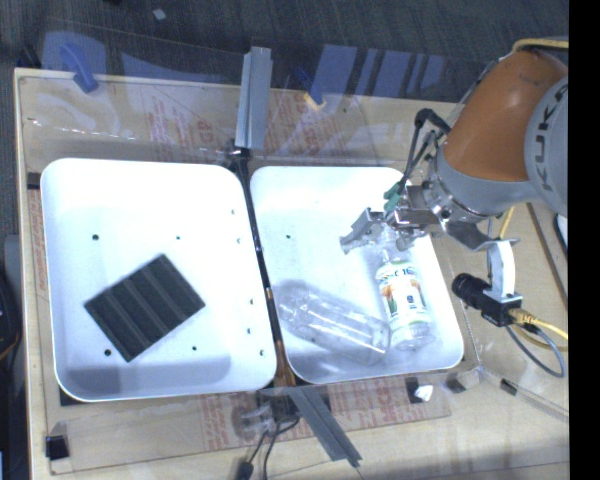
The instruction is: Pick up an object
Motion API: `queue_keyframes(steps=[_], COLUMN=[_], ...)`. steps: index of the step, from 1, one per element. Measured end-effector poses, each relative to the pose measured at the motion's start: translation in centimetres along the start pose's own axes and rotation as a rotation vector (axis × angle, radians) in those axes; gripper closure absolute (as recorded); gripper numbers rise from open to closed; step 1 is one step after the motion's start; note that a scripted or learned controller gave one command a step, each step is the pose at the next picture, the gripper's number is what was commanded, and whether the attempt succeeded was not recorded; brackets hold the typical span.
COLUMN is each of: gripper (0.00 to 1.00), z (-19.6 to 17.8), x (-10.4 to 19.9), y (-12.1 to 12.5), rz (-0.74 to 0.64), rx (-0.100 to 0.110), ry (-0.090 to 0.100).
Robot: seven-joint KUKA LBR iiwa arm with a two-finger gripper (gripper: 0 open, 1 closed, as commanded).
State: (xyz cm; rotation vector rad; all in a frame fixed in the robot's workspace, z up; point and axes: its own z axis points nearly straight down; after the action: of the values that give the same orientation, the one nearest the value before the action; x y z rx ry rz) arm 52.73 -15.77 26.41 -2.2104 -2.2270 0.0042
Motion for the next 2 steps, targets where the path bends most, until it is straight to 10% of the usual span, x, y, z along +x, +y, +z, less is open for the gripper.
queue_keyframes(steps=[2], gripper=[0.00], z=[7.9], x=[-5.1], y=[1.9], rz=[0.003], rx=[0.001], ry=[0.000])
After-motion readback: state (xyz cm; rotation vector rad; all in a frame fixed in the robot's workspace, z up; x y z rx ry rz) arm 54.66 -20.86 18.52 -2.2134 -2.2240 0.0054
